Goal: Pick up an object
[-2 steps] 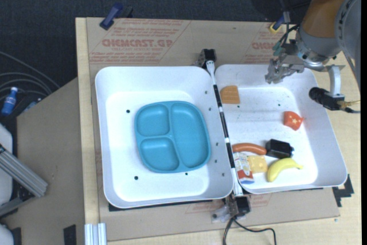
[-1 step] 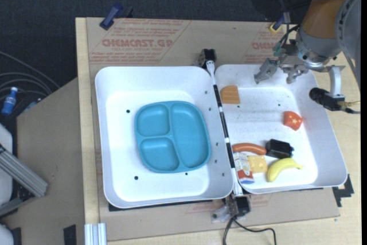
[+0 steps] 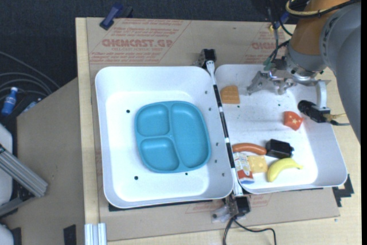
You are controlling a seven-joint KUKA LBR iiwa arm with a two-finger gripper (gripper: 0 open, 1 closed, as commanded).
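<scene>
Toy food lies in right bin point(image 3: 330, 149): brown bread slice point(image 3: 230, 94) at upper left by divider, red piece point(image 3: 292, 120) toward right wall, sausage point(image 3: 249, 148), black block point(image 3: 279, 148), banana point(image 3: 283, 167) and small packet point(image 3: 244, 169) clustered along lower edge. Gripper point(image 3: 269, 81) hangs over upper part of right bin, right of bread slice, nothing visibly between fingers; open or closed: cannot tell. Blue divided plate point(image 3: 172, 136) sits centre of left bin point(image 3: 114, 123).
</scene>
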